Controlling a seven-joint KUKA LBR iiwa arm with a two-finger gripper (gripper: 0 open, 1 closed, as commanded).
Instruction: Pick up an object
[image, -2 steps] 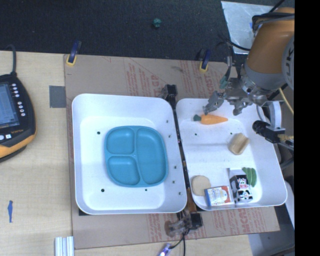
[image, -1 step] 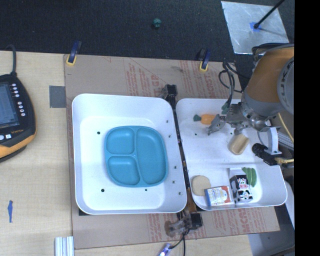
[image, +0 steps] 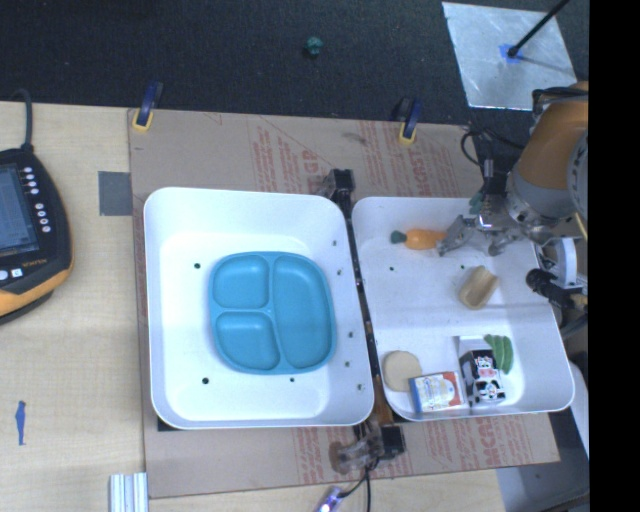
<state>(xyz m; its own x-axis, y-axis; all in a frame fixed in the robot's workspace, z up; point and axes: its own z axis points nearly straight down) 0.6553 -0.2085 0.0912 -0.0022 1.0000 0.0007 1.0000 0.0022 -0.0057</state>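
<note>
Orange toy carrot (image: 424, 238) lies just left of gripper (image: 478, 231) in view, long axis pointing toward it; fingers spread wide, nothing between them; bread piece (image: 478, 287) nearer camera.

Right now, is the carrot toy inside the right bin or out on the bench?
Inside. The carrot toy lies on the floor of the right bin near its far edge, just left of the gripper.

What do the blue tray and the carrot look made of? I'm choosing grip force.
Tray: probably hard plastic, one even blue colour with smooth moulded compartments and a soft sheen. Carrot: likely toy plastic or rubber, uniform orange with a green tip; too small to tell its finish.
</note>
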